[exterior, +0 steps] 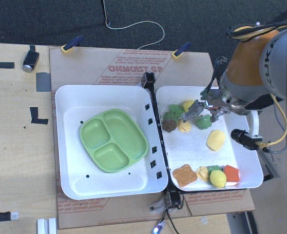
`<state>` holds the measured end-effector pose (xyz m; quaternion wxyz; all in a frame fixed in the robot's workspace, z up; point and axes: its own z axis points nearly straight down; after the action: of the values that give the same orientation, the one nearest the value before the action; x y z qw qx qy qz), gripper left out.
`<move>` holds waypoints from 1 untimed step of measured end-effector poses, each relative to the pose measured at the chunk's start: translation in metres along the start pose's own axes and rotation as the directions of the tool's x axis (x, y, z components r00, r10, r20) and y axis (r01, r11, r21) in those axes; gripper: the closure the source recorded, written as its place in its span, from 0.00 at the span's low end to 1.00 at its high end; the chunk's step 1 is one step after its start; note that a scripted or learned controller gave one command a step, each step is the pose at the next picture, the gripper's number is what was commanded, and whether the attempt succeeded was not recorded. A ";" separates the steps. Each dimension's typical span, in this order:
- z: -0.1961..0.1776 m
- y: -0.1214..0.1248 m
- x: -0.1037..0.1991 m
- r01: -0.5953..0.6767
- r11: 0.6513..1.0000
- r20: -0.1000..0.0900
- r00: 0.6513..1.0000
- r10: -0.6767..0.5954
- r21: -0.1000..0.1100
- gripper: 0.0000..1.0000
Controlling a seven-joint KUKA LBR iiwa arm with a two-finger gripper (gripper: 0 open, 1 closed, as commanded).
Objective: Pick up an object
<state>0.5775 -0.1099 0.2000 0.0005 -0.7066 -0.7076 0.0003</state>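
The surface (16, 145) carries a cardboard sheet (128, 67) printed in red with what reads as CHEMCAST GP, and on it my two white bins sit side by side. The left bin (70, 179) holds a green divided plate (114, 139) at its centre. The right bin (248, 179) holds the small things I may pick: a pale yellow lump (215, 140) near its middle, a brown piece (184, 175) at six o'clock, a yellow ball (218, 179) and a red block (231, 174) toward five o'clock, and a cluster of green, yellow and dark brown bits (175, 118) at ten o'clock. My gripper (196, 111) hovers over that cluster, beside a green piece (203, 122); whether it is spread or pressed together I cannot tell, and I see nothing pinched. To do this well, I judge I should choose one piece standing apart from its neighbours, come straight down centred on it, and close only once it sits squarely between.
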 end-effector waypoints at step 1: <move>-0.188 -0.038 0.028 0.002 1.000 0.002 1.000 -0.002 -0.019 0.00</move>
<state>0.5400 -0.0821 0.3881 -0.0067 -0.7057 -0.7084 -0.0058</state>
